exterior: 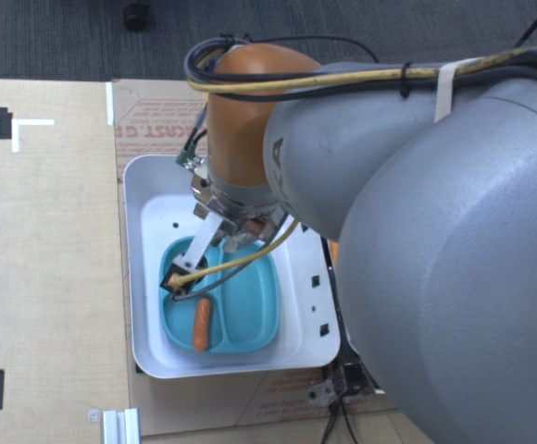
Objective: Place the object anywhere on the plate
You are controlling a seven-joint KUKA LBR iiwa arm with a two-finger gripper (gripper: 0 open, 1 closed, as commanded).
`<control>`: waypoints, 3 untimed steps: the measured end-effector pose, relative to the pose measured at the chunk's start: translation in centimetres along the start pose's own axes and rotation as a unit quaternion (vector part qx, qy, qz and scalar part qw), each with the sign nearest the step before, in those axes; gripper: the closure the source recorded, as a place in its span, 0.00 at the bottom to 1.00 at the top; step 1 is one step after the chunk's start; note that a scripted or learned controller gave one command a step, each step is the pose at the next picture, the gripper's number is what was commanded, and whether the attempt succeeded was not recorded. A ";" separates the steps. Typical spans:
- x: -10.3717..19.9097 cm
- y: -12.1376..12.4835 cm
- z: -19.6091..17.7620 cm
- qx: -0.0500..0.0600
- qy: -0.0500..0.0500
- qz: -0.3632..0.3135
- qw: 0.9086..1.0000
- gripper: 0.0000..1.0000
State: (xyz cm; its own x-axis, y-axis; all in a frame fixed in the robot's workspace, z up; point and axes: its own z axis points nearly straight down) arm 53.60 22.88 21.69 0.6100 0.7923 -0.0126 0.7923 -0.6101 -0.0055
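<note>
Dark carpet (65,26) is running along the top of the frame, and below it the pale wooden desk (46,248) is filling the left side, with a sheet of brown cardboard (157,123) lying under the work area.

The orange sausage-shaped object (201,325) is lying low in the middle of the frame, inside the left compartment of the blue plate (259,336). Its long axis is running nearly straight up and down the picture, close beside the ridge that divides the plate. The plate is sitting in the white bin (153,220), toward its lower half.

I am hanging my gripper (241,228) over the upper edge of the plate, so the object is lying below it and a little to the left in the frame, near but apart from it. Nothing is showing held in the gripper, and I cannot tell how wide it is standing, since my own wrist is covering it from above.

I am judging that the object is already resting on the plate, so any coming move would be a short travel down the frame along the object's own length.
</note>
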 end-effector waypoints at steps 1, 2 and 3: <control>0.0 0.2 -0.5 0.002 -0.004 0.002 1.000 1.00; 5.3 8.5 -2.7 -0.001 0.003 0.155 0.988 1.00; -3.8 8.5 -0.5 0.000 0.001 0.167 0.986 1.00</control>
State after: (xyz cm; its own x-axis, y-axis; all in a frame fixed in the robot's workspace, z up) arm 58.05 14.72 22.17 0.8365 0.5479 -0.0117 0.5479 -0.8366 -0.0022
